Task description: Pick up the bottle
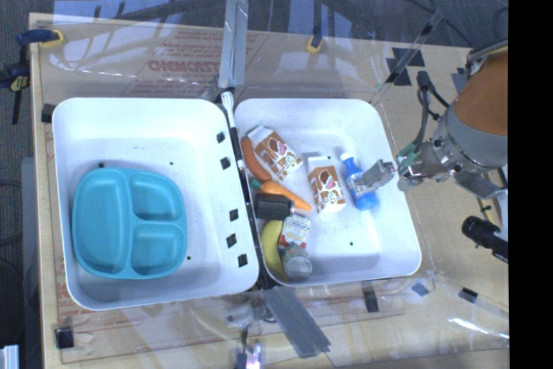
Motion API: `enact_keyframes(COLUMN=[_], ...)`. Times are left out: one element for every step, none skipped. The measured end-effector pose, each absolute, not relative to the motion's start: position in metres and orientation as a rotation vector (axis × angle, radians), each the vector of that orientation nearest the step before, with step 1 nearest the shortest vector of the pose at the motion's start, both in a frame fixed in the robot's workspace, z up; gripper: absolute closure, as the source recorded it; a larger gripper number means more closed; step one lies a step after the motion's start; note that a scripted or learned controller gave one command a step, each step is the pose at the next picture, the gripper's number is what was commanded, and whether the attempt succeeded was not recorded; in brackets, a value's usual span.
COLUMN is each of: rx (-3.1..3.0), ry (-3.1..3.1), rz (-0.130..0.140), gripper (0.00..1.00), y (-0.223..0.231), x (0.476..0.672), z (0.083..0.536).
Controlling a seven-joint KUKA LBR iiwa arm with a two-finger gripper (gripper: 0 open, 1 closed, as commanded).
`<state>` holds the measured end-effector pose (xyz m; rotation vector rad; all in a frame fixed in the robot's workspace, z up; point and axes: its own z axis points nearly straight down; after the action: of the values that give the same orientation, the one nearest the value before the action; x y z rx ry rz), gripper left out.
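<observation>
Grey carpet surrounds the wooden bench (432, 91), and on it sit two white bins side by side. My landmark is the blue bottle (358, 182), which lies in the right bin (328, 112) toward its right wall, white cap end pointing away from the near rim. My gripper (378, 174) sits just right of that bottle, low over the bin and touching or nearly touching its side; from this slant I cannot tell whether my fingers are spread or closed, and the bottle does not appear to be between them. Just left of the bottle lies a small carton (326, 186), and farther left another carton (273, 153), an orange carrot (286, 194) and a black block (271, 206). Left and nearer the rim are a banana (272, 244) and a clear jar (296, 259). Well left of the bottle, the left bin (130, 121) holds a blue divided plate (129, 222).
</observation>
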<state>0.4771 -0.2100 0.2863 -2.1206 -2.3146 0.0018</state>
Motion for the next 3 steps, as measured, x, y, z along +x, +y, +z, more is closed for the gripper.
enact_keyframes(rx=[-2.191,-2.251,-2.243], ry=[-2.250,-2.186,-2.192], rz=[0.003,0.004,0.006], gripper=[0.00,0.00,1.00], y=[-0.210,-0.210,-0.209], x=[0.512,0.489,0.490], z=[0.269,0.261,0.270])
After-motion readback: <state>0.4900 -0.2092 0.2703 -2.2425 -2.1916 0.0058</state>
